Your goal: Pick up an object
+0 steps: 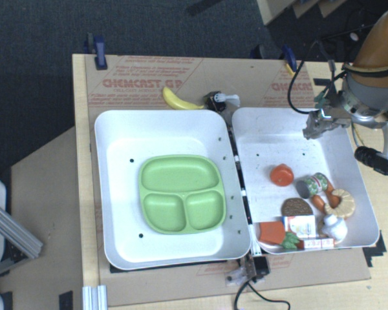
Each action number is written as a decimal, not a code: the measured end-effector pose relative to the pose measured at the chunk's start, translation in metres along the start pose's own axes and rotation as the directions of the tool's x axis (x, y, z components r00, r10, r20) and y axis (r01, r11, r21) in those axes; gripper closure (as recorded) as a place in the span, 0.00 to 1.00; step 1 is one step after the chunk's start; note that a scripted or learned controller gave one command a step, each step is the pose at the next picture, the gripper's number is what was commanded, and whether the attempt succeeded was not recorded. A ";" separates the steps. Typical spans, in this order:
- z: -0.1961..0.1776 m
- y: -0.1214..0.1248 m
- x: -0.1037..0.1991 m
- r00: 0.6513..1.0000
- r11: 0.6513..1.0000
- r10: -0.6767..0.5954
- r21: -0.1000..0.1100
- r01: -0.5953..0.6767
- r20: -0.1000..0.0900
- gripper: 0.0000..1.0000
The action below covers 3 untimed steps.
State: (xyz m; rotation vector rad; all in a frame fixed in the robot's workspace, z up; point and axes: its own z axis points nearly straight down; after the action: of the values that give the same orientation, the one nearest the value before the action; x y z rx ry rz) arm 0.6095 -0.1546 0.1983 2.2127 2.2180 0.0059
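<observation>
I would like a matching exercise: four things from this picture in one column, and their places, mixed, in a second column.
1. green tray
2. banana
3. red cup
4. gripper

A. on the board behind the left bin
B. in the left bin
C. over the right bin's far right corner
D. in the right bin, near its middle

Pairs: 1-B, 2-A, 3-D, 4-C

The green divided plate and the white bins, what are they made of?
The green plate looks like moulded plastic with a matte finish: one even colour, soft rounded compartment edges. The white bins seem thin formed plastic, smooth with a slight sheen and rounded corners.
</observation>
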 end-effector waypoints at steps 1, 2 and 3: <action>0.035 -0.013 0.055 1.000 1.000 0.000 0.014 0.000 -0.006 0.00; 0.069 -0.029 0.001 1.000 1.000 0.007 0.015 -0.007 -0.005 0.00; -0.011 0.030 0.027 1.000 1.000 -0.002 -0.004 0.002 -0.001 0.00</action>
State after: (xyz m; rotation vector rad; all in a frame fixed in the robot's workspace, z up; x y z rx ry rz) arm 0.6393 -0.1273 0.2089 2.2086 2.2190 0.0119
